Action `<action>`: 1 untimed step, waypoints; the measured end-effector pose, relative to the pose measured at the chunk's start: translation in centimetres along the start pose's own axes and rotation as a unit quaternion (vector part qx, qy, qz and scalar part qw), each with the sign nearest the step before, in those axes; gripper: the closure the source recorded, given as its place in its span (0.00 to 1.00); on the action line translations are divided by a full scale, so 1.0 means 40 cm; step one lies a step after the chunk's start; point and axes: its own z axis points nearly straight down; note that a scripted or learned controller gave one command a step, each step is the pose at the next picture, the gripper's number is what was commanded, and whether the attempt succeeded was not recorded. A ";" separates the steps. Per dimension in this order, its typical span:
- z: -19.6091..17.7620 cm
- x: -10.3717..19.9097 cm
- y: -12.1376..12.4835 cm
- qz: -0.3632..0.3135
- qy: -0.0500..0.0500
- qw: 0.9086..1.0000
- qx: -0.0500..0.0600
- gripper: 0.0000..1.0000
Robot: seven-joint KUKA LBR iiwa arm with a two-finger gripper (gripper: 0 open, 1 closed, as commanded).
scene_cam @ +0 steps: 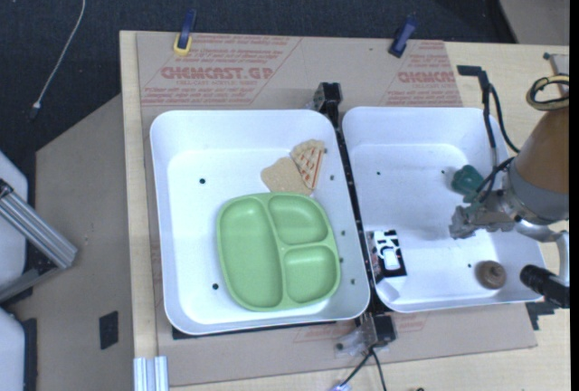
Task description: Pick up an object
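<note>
Arm (547, 167) low at right, wrist down

A green tray (276, 251) with three compartments lies flat in the left bin (176, 199), toward its front edge. Two tan wedge-shaped pieces (294, 167), one marked with red stripes, lie overlapping just behind the tray, near the bin's right wall. In the right bin (407, 131), a small teal object (468, 178) sits near the right edge, a small brown round object (490, 272) rests by the front right corner, and a black-and-white card (389, 253) lies at the left wall near the front
</note>
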 end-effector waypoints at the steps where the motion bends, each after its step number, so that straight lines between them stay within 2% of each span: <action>1: -0.154 0.000 0.021 -0.001 -0.001 1.000 -0.004 1.00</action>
